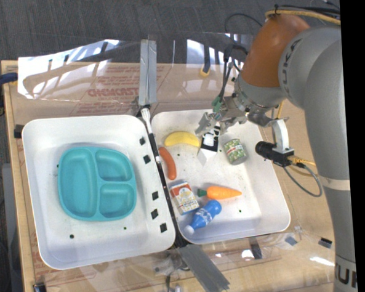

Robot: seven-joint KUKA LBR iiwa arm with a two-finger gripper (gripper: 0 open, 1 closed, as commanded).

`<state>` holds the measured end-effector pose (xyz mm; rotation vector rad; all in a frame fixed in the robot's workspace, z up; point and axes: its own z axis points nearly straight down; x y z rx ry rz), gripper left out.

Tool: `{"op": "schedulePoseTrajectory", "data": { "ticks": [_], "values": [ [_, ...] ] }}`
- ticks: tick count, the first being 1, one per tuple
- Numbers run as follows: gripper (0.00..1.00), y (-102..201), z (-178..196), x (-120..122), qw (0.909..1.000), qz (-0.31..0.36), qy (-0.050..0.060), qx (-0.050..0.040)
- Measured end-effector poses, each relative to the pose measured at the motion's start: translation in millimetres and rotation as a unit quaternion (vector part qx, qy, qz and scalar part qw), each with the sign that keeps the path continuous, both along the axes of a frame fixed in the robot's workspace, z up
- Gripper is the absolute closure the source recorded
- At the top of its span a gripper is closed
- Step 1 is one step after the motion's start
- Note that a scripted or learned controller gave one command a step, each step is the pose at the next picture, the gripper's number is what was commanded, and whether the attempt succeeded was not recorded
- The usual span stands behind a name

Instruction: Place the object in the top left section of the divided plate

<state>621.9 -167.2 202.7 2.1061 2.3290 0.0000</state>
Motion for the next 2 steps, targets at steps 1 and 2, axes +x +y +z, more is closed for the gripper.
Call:
{"op": "schedulePoseTrajectory", "data": {
  "ticks": [1,2],
  "values": [
    [1.0,86,-11,15,0.998,0.063,0.001,0.0003],
    [1.0,142,24,-13,0.981,0.194,0.001,0.0]
  ]
}}
